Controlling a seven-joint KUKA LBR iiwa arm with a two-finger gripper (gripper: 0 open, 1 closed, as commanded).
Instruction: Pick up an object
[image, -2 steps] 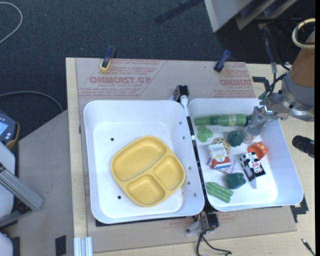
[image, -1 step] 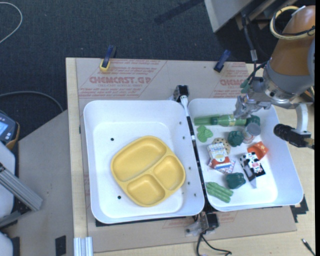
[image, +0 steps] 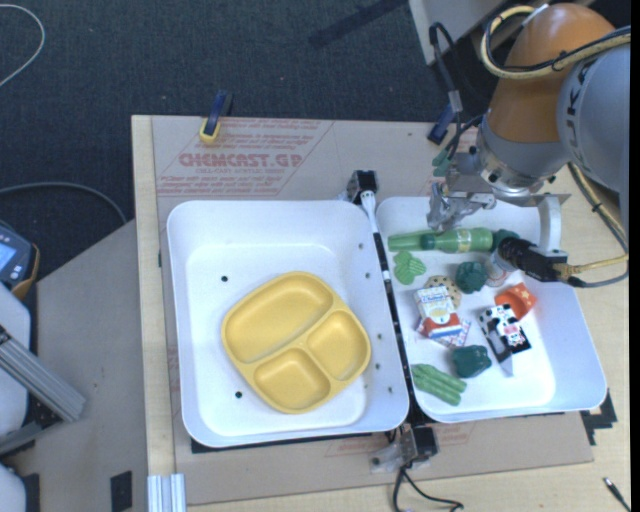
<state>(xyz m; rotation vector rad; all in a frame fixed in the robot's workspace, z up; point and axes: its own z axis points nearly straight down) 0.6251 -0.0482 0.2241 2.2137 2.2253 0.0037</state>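
Gripper (image: 452, 212) of mine hovers at the right bin's (image: 585, 352) far edge, its state unclear, so I should centre over the green bottle (image: 447, 240) before descending.

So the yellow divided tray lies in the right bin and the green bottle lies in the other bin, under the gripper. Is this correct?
Not quite: the camera view shows the yellow divided tray in the left bin. The green bottle lies in the other bin, under the gripper, as you say.
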